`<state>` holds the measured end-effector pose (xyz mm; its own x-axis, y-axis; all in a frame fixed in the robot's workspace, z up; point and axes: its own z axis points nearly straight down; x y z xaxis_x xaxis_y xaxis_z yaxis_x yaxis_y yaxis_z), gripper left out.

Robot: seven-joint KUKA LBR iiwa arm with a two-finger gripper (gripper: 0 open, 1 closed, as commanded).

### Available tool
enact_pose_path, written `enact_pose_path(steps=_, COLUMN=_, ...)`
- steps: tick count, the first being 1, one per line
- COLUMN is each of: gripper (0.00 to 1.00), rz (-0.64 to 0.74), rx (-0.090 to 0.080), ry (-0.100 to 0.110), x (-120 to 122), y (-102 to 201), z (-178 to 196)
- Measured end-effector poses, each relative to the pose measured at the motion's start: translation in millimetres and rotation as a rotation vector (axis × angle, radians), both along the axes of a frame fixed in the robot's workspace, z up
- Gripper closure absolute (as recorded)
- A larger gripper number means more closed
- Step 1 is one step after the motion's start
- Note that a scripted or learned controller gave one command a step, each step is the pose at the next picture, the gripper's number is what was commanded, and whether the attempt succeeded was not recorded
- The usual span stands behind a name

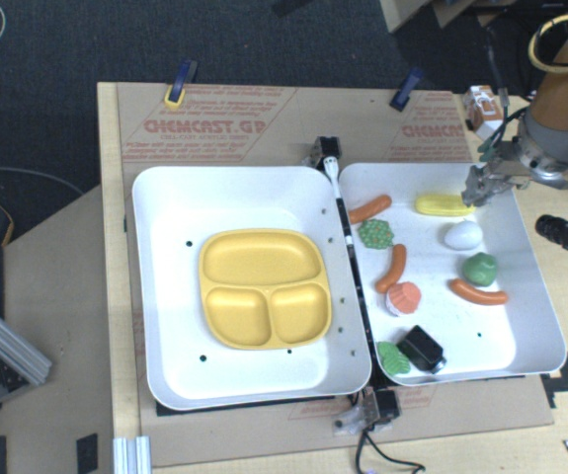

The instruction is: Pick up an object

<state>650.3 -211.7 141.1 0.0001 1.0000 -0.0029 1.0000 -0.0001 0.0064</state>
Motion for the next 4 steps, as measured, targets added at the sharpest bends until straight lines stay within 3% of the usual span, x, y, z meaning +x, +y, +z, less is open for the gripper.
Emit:
enact_pose_path(steps=2, gripper=1.0, rz=0.001, rx=0.0, ry=-0.001, x=-3, y=0, z=87)
enact_pose_path(steps=4, gripper=1.0, rz=0.004, rx=0.006, ry=0.01, x=-47, y=96, z=85)
